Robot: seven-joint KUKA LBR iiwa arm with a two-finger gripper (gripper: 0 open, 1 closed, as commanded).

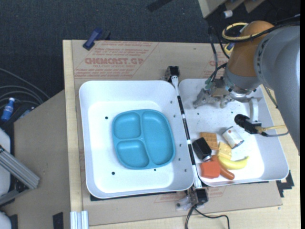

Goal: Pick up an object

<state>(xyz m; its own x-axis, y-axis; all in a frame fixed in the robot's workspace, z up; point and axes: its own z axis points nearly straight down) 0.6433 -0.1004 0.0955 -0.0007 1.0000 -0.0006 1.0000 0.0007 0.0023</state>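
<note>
I see my two-finger gripper with jaws spread, gripping nothing, over the right white bin's far end. The small yellow plastic banana near its front looks light, stiff, slippery; I'd pinch its middle.

Chunky rounded grey arm with an orange band above the wrist, thin black cables trailing off it, and a small metal-fingered gripper.
</note>
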